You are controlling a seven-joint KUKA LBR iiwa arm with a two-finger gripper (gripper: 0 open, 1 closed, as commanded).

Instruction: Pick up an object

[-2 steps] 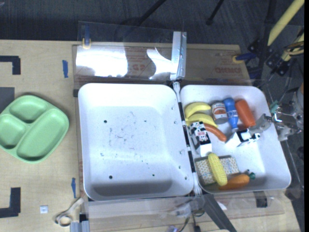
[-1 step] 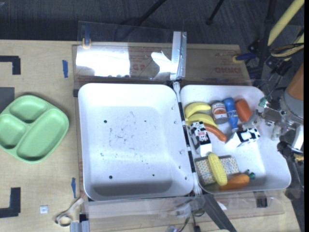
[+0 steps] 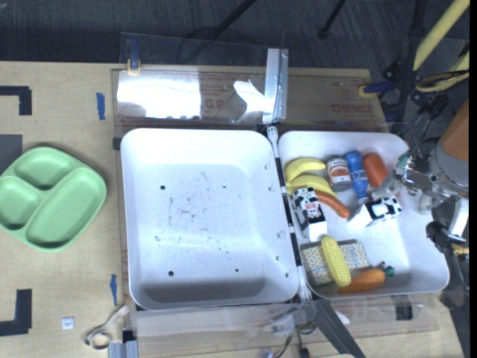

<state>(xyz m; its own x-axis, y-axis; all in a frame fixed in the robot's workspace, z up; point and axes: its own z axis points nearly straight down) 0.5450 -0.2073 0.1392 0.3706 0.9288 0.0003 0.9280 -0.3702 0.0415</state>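
Observation:
The right white bin (image 3: 417,256) holds a small heap of objects. Two yellow bananas (image 3: 307,173) lie at its upper left, beside a small can (image 3: 339,174), a blue bottle (image 3: 357,173) and an orange-red piece (image 3: 376,170). A black-and-white carton (image 3: 308,204) and an orange stick (image 3: 331,202) sit below them. At the front lie a corn cob (image 3: 335,260), a carrot (image 3: 363,278) and a speckled pad (image 3: 350,258). My gripper (image 3: 384,208) hangs low over the bin's right-middle part, just below the blue bottle, with the grey wrist (image 3: 432,177) behind it.
The left white bin (image 3: 141,155) stands beside the right one, a thin rim between them. A green divided plate (image 3: 49,197) lies on the bench at far left. A clear panel (image 3: 194,88) rises behind the left bin. Stands and cables crowd the back right.

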